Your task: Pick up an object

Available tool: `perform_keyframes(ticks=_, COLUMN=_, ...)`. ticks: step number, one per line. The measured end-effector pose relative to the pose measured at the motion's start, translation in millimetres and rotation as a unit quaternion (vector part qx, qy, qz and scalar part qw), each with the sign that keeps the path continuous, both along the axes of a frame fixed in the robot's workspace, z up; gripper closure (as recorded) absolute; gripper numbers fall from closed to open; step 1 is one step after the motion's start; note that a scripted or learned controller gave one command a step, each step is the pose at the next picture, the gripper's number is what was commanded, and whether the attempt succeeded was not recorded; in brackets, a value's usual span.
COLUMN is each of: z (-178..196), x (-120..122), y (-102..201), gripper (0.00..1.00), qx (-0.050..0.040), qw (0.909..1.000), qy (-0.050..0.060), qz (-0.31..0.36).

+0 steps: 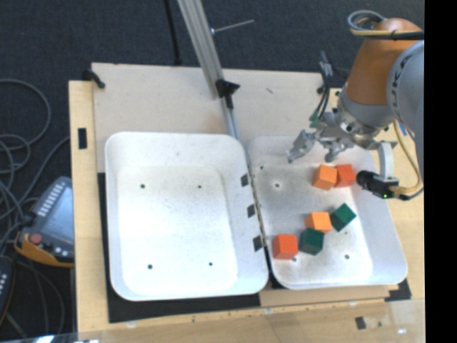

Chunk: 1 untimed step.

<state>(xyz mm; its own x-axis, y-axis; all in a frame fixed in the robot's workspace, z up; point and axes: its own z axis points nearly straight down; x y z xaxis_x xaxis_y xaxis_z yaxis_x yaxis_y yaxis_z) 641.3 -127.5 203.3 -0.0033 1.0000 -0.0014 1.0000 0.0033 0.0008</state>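
Camera view: gripper [316,146] hovers over the right bin's [385,263] far end, fingers spread, nothing between them. Nearest targets: an orange pair [334,176] touching side by side, just below it. Further down: orange cube [318,221], green cube [343,216], dark green cube [311,241], lone orange cube [285,246]. Judgement: the lone cube offers cleaner finger clearance; otherwise straddle the pair's free faces and descend squarely.

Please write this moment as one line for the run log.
hand: open, above right bin, holding nothing | blocks: three orange, two green, all in right bin | pick: not yet done
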Motion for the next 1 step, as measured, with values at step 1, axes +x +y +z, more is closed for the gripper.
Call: perform_keyframes(ticks=1, z=-79.2, x=-27.0, y=-50.5, gripper=0.00, qx=-0.0034, qw=1.0000, qy=-0.009, qz=0.000)
